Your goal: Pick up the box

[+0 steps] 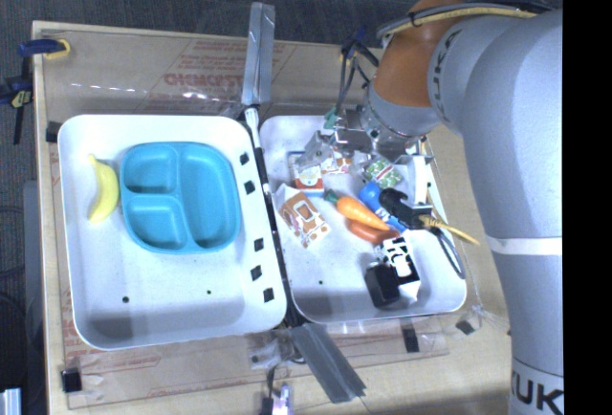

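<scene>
Two white bins sit side by side; the left bin (96, 303) holds a yellow banana (103, 189) by its left wall and a blue divided tray (182, 195) just right of it. In the right bin (325, 294), the box (304, 217), small, white with orange-brown printing, lies flat at centre-left, its long axis running diagonally from upper left to lower right. Right of it are an orange carrot (359, 209) and a black-and-white object (392, 274). Whether the gripper (356, 138) at the bin's top is open or closed, I cannot tell
</scene>
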Robot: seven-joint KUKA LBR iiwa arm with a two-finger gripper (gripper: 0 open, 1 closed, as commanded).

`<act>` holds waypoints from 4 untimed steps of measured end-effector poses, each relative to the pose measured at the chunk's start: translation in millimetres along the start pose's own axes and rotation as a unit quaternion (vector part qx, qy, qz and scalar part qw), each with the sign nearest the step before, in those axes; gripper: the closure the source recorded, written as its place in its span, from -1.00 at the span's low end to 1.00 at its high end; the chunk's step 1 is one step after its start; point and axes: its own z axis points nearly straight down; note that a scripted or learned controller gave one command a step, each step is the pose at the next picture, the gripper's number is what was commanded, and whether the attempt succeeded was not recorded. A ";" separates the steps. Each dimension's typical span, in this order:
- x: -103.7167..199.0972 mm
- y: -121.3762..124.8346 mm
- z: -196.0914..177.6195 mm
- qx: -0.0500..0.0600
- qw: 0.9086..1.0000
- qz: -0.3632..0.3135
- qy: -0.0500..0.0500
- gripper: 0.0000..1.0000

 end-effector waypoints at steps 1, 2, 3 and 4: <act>13.8 21.2 77.2 -0.004 0.998 -0.062 -0.002 -1.00; 13.8 22.7 68.9 -0.004 0.998 -0.064 -0.001 1.00; -14.3 -91.7 78.0 0.000 0.985 -0.173 0.001 1.00; -14.4 -91.5 77.9 -0.001 0.985 -0.173 0.001 -1.00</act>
